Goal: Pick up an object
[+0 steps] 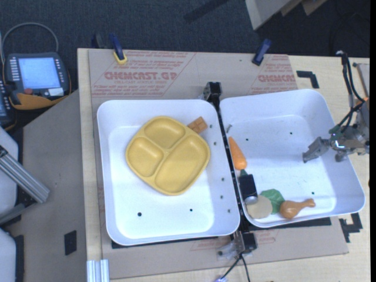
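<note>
The robot arm's grey two-finger tool (320, 148) hung over the right-hand rim of the right shallow white plastic bin (294, 107), its tips pointing left across the bin's bare floor and holding nothing; whether those tips stood parted or together could not be told from this angle. The likely candidates for picking lay well apart from it, crowded along the bin's left wall and front corner: an orange plastic carrot (237, 153), a small black block (247, 186) just below it, a pale round disc (259, 207) touching a green leafy toy (274, 197), and a tan toy drumstick (296, 205) beside that. In the left white bin (111, 175) on the desk, a yellow divided plastic plate (168, 155) rested with a small brown wooden piece (197, 124) poking out at its upper right edge. By the look of things, no grasp had begun. The risk was plain: with the pieces packed against the wall and against each other, a descent there could strike the bin's side, close on two items at once, or nudge one away and come up empty. A closing over bare floor would fail just as surely.
</note>
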Robot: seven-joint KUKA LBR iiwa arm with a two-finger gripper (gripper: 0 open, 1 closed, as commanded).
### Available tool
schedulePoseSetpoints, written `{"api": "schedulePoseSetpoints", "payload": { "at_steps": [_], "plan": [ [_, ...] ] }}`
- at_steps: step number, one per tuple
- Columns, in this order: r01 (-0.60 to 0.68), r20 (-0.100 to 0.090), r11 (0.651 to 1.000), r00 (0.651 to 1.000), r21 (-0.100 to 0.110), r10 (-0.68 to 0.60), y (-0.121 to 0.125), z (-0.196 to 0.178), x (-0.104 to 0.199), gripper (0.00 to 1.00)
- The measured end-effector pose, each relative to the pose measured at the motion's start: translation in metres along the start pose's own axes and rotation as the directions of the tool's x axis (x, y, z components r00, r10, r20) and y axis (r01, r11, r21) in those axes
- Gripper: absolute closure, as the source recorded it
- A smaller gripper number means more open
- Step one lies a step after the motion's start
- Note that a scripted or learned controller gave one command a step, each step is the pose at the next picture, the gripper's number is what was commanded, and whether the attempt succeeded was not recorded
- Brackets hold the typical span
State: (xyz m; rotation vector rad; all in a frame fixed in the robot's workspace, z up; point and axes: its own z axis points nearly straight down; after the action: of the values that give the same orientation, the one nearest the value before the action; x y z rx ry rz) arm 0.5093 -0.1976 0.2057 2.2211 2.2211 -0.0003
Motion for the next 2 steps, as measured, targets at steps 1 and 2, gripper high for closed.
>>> {"api": "schedulePoseSetpoints", "payload": {
  "at_steps": [1,2],
  "plan": [
    [-0.001,-0.002,1.0,1.0,0.005,0.001,0.005,0.055,-0.008,0.0],
    [0.0,-0.003,1.0,1.0,-0.002,0.0,0.009,0.109,-0.011,0.0]
  ]
}}
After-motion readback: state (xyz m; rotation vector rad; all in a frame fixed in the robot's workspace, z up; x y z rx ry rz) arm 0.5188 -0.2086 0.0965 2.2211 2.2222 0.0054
